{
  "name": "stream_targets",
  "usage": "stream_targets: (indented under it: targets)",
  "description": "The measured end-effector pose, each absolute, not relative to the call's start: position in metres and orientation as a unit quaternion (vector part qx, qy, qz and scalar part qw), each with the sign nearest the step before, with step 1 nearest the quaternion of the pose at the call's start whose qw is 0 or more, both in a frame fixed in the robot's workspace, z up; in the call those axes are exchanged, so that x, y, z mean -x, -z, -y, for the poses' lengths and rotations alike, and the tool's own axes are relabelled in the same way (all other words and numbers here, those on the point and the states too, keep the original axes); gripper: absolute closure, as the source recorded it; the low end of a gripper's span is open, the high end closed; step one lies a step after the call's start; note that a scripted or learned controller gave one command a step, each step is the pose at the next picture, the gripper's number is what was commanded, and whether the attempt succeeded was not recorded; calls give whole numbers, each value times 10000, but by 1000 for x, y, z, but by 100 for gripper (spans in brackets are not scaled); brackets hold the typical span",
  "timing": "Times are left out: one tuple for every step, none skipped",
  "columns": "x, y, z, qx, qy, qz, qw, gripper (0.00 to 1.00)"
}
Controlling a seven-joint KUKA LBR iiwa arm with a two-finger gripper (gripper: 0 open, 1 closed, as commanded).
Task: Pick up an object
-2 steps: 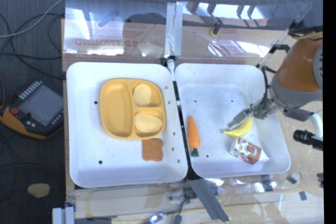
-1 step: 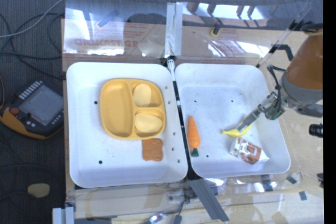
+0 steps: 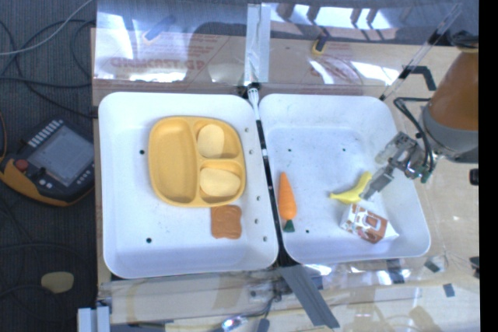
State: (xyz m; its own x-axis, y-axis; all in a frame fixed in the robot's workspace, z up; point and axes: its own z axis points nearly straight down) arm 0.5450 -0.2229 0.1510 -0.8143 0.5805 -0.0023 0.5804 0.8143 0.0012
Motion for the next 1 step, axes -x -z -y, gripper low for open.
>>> stream_targets:
  targets:
    - [-572, -90, 205, -3238, -9, -9461, 63, 0]
